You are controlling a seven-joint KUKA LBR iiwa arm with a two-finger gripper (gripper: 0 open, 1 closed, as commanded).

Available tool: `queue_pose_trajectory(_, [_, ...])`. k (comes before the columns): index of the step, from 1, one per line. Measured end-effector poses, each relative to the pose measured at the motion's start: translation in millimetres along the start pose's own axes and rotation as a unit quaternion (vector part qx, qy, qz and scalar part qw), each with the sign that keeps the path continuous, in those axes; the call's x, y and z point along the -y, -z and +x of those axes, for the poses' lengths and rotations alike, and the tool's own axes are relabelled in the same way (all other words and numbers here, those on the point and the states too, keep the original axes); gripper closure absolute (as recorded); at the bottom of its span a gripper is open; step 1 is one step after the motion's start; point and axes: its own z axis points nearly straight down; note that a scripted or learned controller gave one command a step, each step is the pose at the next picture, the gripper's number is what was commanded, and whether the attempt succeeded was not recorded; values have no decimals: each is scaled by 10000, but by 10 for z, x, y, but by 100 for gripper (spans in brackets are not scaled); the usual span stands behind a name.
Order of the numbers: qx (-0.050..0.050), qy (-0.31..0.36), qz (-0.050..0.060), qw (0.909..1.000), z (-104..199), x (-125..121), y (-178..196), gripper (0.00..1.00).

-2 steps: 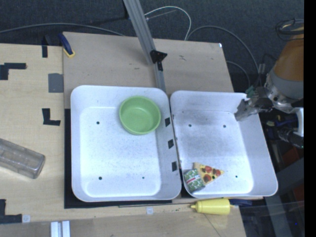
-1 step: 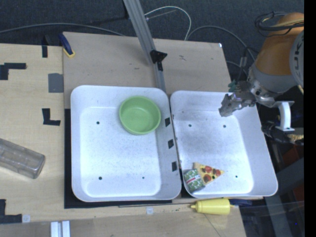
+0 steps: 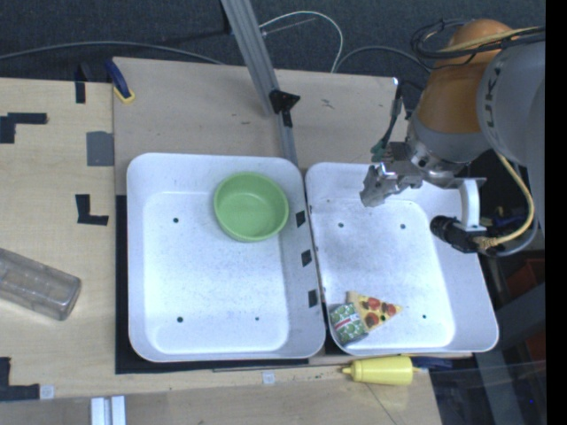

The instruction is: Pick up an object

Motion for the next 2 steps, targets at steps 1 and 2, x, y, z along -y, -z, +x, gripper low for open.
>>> queue_pose_trajectory(1, [1, -2, -2, 10000, 474, -120, -95, 100])
queue_pose_trajectory(2, [-5, 6, -5, 10000, 1097, -275, -108, 100])
